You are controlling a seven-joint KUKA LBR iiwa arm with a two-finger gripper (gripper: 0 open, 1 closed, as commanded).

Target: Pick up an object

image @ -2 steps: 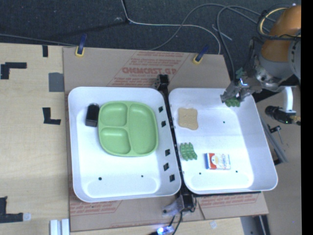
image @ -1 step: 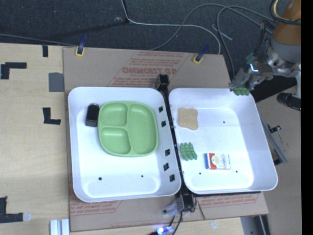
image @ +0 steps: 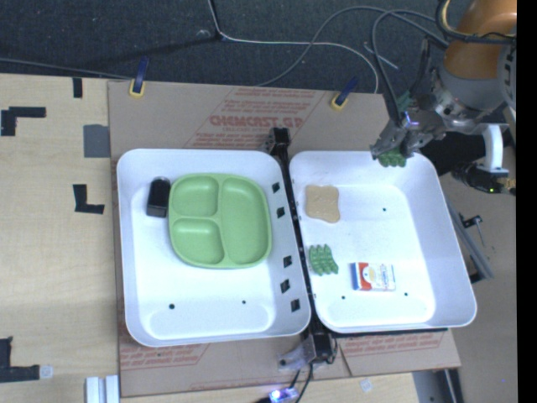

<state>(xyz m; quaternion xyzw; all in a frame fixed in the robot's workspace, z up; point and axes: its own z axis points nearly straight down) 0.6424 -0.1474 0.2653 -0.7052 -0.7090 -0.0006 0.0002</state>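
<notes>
Gripper: gripper (image: 391,154) is hovering at the back rim of the right bin (image: 436,193), toward one o'clock from that bin's centre; something small and green is sitting at its tip, but I am not able to tell whether it is pinched between the fingers or just lying behind them. State of the hand: I cannot tell.

Candidates: I am seeing three loose items in the right bin. Tan piece (image: 322,203) is lying at ten o'clock, green ridged piece (image: 322,259) at eight o'clock near the divider, red-white-blue packet (image: 372,276) at six o'clock.

Left bin: left bin (image: 138,250) is carrying a green divided plate (image: 221,220) with a black block (image: 158,197) touching its nine o'clock edge.

Packet axis: long axis is running roughly three to nine o'clock, lying flat, red end pointing toward nine.

Green piece axis: long axis is running about twelve to six o'clock.

Tan piece axis: nearly square, no clear heading.

Risk, rim: I am judging that a descent from here is landing on the bin wall rather than the floor.

Risk, packet: flat and thin; fingers closing along its long axis are likely sliding over it.

Risk, green piece: it is lying close to the divider, so one finger may be striking that wall.
</notes>
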